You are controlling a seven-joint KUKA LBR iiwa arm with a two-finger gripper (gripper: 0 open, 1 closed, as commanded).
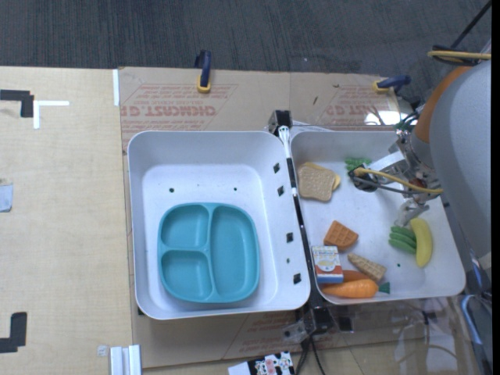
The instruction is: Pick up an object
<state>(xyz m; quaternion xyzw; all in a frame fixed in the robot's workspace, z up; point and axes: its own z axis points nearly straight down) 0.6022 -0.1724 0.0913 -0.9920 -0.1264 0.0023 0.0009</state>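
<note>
The right bin point(437, 283) holds several toy foods: a toast slice point(316, 182), a green piece point(358, 164), an orange waffle point(341, 233), a small box point(326, 262), a cracker point(367, 266), a carrot point(351, 289), green beans point(402, 239) and a banana point(423, 241). My gripper point(412, 203) hangs over the right side of this bin, just above the banana and beans, with cables around its wrist. Nothing shows as held in it.
The left bin point(148, 162) holds a teal divided plate point(209, 252). The grey arm point(469, 155) covers the right bin's far right edge. Blue clamps point(203, 70) hold cardboard behind the bins, and black clips point(291, 209) line the wall between the two bins.
</note>
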